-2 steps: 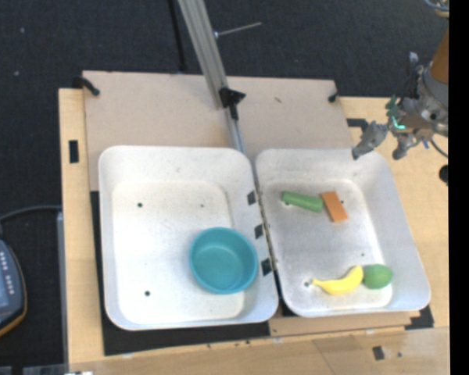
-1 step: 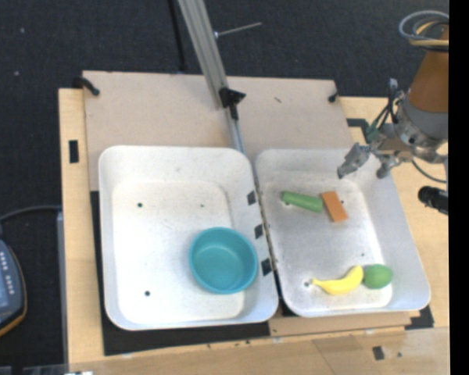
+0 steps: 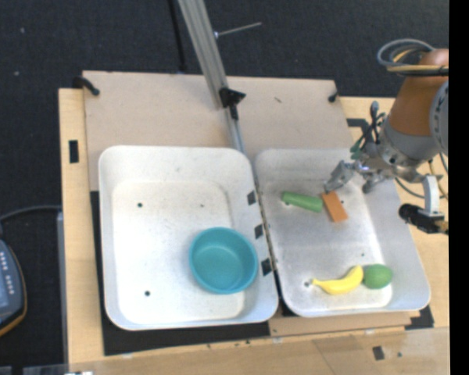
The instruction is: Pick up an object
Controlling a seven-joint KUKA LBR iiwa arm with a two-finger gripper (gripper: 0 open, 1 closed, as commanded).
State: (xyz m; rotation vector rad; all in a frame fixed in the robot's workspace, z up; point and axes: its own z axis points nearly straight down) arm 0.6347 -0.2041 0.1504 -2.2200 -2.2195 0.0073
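Gripper [image 3: 353, 175] of the grey and orange arm sits over the upper right part of the right bin [image 3: 391, 233], entering from the right. Its two fingers look spread apart, one pointing left toward the middle of the bin, with nothing between them.

Nearest to it is an orange block [image 3: 334, 208], lying just below and left of the left fingertip, close but apart as far as I can see. A green vegetable [image 3: 301, 201] touches the block's left end. At the bin's lower edge lie a yellow banana [image 3: 338, 281] and a green lime [image 3: 377, 276], touching each other and well apart from the gripper. A blue bowl [image 3: 223, 260] rests in the left bin [image 3: 141, 178].

My judgement: I would go for the block, centre the fingers across its narrow sides, turn the wrist to match its tilt, and descend without nudging the vegetable.
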